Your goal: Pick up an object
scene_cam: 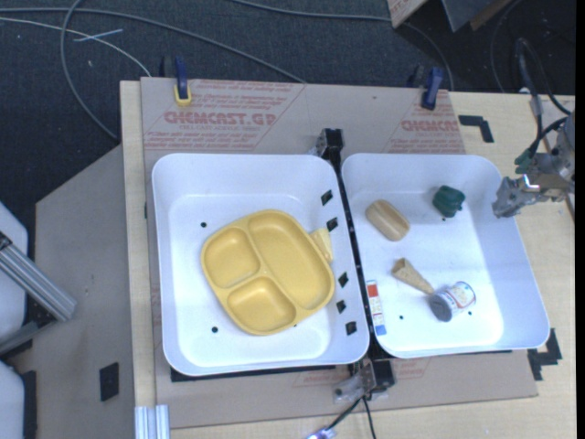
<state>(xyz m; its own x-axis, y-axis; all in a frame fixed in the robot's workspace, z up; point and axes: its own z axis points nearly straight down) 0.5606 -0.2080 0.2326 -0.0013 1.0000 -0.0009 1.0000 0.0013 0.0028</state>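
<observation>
The bench [238, 108] carries two shallow white bins placed side by side, their inner edges touching along a black divider strip.

Left bin [174, 245]: it contains one yellow divided plate [265, 271] with three compartments. The plate lies flat near the centre of the bin floor, with a small tab on its right edge pointing toward the divider.

Right bin [512, 291]: it contains five loose objects.
- A tan bread-roll-shaped toy [388, 219] lies in the upper left part of the bin.
- A dark green lumpy object [448, 199] lies to the right of the roll, near the far wall.
- A tan wedge-shaped piece [412, 276] lies below the roll, near the bin centre.
- A small can-like cylinder [451, 300] with a grey end and a printed label lies on its side, just beside the lower end of the wedge.
- A narrow white packet with red and blue print [374, 305] lies along the left wall, next to the divider.

The gripper [512, 199] is located at the upper right edge of the right bin, over the bin rim. It is well apart from the can and the wedge; the green object is the nearest item, to its left. Nothing is visible in its grasp. The amount of opening cannot be told at this resolution.

Two blue clamps [183, 85] secure the cardboard sheet at the far edge of the bench.
</observation>
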